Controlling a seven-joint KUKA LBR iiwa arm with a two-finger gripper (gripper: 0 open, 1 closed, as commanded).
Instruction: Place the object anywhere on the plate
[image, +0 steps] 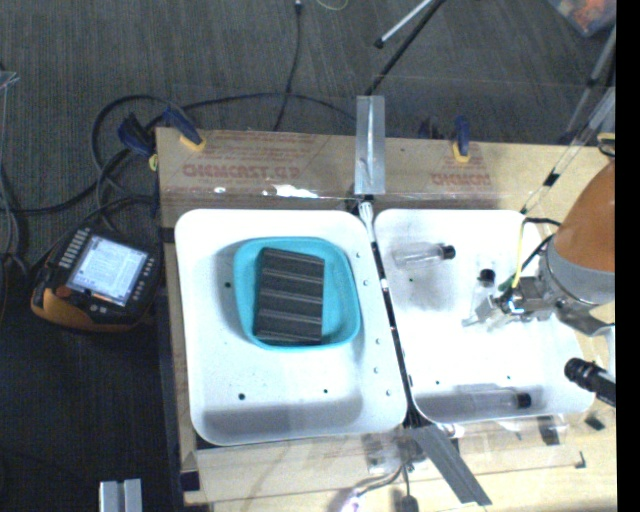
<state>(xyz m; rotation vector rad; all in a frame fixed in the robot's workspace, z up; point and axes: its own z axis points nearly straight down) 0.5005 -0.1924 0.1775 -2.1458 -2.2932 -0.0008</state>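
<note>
A blue plate (342, 285) lies in the middle of the left bin (210, 390). A dark grey ribbed block (289, 295) rests flat on the plate and covers most of its centre. My gripper (487, 311) hangs over the right bin (440, 340), near its right side, well apart from the plate and the block. I see nothing held at its tip. The grey wrist and orange band (600, 225) rise behind it at the right edge.
In the right bin a clear vial with a black cap (422, 254) lies at the back, and a small black piece (487, 275) sits just behind the gripper. A long clear tube (488, 400) lies along the front wall. A metal post (369, 150) stands between the bins.
</note>
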